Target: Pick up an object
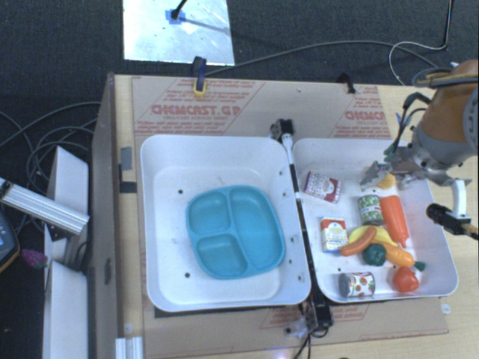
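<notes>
Carrot (394,218) flat in right bin (314,155), long axis near-vertical, tip toward hand (385,176).

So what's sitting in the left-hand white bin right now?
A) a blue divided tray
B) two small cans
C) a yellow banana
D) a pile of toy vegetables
A: the left bin holds a blue divided tray; the toy food and cans lie in the right bin.
</notes>
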Motion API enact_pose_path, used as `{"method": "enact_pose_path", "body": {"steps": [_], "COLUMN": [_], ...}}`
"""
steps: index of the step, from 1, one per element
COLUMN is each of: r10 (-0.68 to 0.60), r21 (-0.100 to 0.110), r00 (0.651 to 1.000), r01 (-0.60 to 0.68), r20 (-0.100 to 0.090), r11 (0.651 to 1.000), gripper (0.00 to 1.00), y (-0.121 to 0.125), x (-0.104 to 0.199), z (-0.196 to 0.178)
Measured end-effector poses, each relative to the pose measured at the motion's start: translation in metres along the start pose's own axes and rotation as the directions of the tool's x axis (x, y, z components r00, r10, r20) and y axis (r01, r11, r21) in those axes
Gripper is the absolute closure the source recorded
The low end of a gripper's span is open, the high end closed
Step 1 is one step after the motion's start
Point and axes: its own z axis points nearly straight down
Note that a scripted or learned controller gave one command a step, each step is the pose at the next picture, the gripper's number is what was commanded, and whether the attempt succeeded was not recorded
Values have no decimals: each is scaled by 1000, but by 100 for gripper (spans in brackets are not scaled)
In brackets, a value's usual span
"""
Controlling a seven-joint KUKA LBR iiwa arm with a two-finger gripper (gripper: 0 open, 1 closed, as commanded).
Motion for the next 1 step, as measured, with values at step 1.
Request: {"method": "enact_pose_path", "body": {"steps": [1], "r10": [0], "r21": [-5], "r00": [1000], "r01": [0], "r20": [2], "r11": [1000], "gripper": [0], "y": [-42], "x": [-13], "z": [4]}}
